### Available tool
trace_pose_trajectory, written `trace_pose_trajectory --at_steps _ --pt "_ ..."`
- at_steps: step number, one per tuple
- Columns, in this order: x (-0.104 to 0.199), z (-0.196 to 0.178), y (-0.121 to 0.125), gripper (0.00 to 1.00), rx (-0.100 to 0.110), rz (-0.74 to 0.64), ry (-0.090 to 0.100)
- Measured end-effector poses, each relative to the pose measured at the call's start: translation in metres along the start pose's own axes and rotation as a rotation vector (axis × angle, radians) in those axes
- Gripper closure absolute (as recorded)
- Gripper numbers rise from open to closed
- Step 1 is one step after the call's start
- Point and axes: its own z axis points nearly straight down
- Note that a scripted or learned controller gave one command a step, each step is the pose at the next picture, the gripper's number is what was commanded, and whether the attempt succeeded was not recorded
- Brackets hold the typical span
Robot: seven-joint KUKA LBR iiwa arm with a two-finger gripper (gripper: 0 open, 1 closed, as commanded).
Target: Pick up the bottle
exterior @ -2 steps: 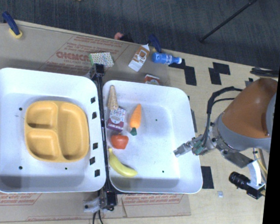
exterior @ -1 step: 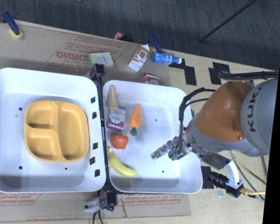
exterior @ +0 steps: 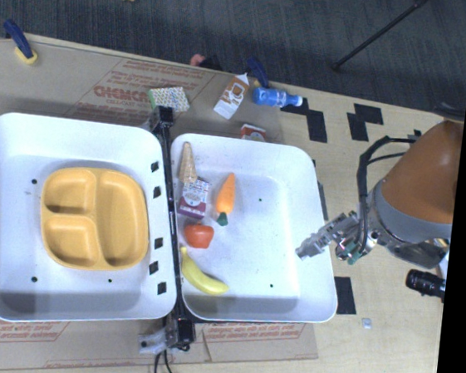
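The bottle [exterior: 275, 98] is small and blue with a pale cap end. It lies on its side on the cardboard behind the right bin [exterior: 287, 300], outside both bins. My gripper [exterior: 320, 242] hangs over the right rim of the right bin, about halfway along it, pointing left into the bin. It is far from the bottle, toward the front right, and nothing shows in it. The arm's orange band [exterior: 431, 171] fills the right side of the view.
The right bin holds an ice cream cone [exterior: 187, 162], a small carton [exterior: 194, 198], a carrot [exterior: 226, 194], a tomato [exterior: 199, 235] and a banana [exterior: 202, 278], all in its left half. A yellow divided plate [exterior: 94, 217] sits in the left bin. A small juice box [exterior: 231, 96] lies beside the bottle.
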Motion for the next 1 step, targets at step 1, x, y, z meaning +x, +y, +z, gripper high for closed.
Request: trace_pose_trajectory --at_steps 1 --pt "0.001 0.0745 0.0006 1.0 0.0 -0.209 0.003"
